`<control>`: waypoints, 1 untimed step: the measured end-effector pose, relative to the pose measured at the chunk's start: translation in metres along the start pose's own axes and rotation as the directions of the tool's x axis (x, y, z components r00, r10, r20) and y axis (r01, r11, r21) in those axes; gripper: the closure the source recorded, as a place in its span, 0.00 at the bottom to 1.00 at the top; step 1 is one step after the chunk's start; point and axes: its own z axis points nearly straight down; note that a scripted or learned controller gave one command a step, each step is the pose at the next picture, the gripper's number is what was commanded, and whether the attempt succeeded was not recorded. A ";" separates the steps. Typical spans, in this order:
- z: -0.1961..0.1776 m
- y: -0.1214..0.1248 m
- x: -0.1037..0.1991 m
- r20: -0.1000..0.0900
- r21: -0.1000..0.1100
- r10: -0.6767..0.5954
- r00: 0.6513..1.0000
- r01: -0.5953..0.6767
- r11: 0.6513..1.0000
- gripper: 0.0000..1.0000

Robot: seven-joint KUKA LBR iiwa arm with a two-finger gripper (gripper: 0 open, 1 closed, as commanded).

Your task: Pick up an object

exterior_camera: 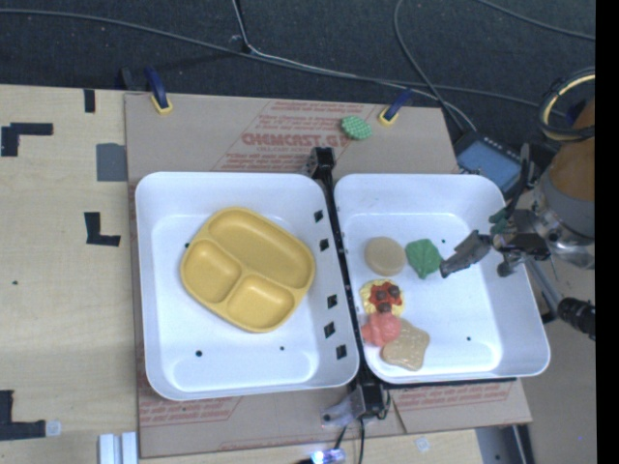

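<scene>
Nearest us, at the front of the right bin (517,361), lies a tan star-shaped biscuit (406,347), touching a pink lump (379,329) just behind it. Behind those we see a yellow piece topped with red and dark bits (384,296), then a round beige disc (385,255) with a green block (423,257) just beside it. A yellow divided plate (248,268) fills the left bin (160,288).

We judge the approach to be under way and the pick not yet made: nothing is lifted. The gripper (462,257) reaches in from the right over the right bin, its dark tip just beside the green block, which looks like the likeliest target. We see nothing pinched in the tool, and we cannot tell whether it is spread or pressed together, nor whether it touches the block.

Next, we think, it must centre over the block, come down to the bin floor and close on it, keeping clear of the disc alongside.
</scene>
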 end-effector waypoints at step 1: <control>-0.005 0.002 0.000 0.002 -0.009 -0.003 1.000 0.003 1.000 0.00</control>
